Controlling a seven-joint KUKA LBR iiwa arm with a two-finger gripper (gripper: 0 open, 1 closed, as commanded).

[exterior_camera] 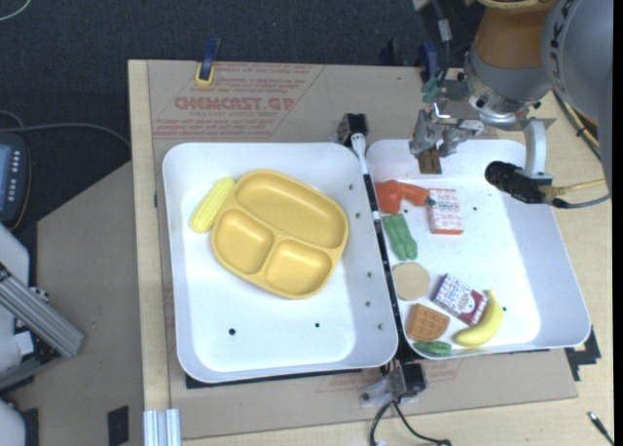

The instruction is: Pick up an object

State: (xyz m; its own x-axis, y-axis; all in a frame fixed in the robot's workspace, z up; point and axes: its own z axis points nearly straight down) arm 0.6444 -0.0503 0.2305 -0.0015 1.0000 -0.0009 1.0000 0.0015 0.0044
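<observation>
Currently the gripper (428, 154) is seen above the far edge of the right bin (555, 269), and whether it is released or clenched cannot be told. Nothing is seen between it and the bin. Inside the right bin, an orange carrot (397, 194) and a red-and-white box (445, 211) are placed at the far part, just beside each other. A green pod (399, 237) and a round cracker (411, 281) are found along the left wall. A banana (483, 323), a waffle (426, 322) and a red packet (458, 298) are gathered at the near edge. Left of the right bin, a yellow tray (277, 233) with a corn cob (212, 204) is held in the left bin (195, 308).
</observation>
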